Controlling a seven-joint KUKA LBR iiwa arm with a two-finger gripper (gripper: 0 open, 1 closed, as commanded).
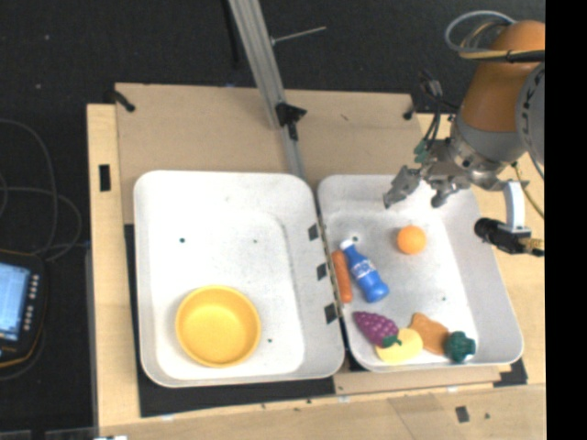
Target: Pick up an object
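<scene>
A dark floor surrounds a pale wooden surface (211, 126) that carries two shallow white bins side by side. The left bin (220, 218) holds a yellow bowl (217, 324) at its near left. The right bin (477, 291) holds the loose things: an orange ball (411, 239) toward the far middle, a blue bottle (364, 270) with a white cap lying just beside an orange carrot (341, 276) along the left wall, and at the near edge a purple bunch of grapes (375, 325), a yellow fruit (400, 347) touching it, a brown piece (428, 329) and a green piece (459, 346).

The arm reaches in from the right, and its tool (422, 189) hangs above the far part of the right bin, its two fingers spread apart with nothing between them. The orange ball lies just near of the tool and looks the closest candidate, though which thing the arm means to take cannot be told.

By my reading the task is at its start: nothing is gripped or lifted, and every item rests on a bin floor. What remains is the whole pick: lowering over a chosen thing, closing on it and raising it clear
</scene>
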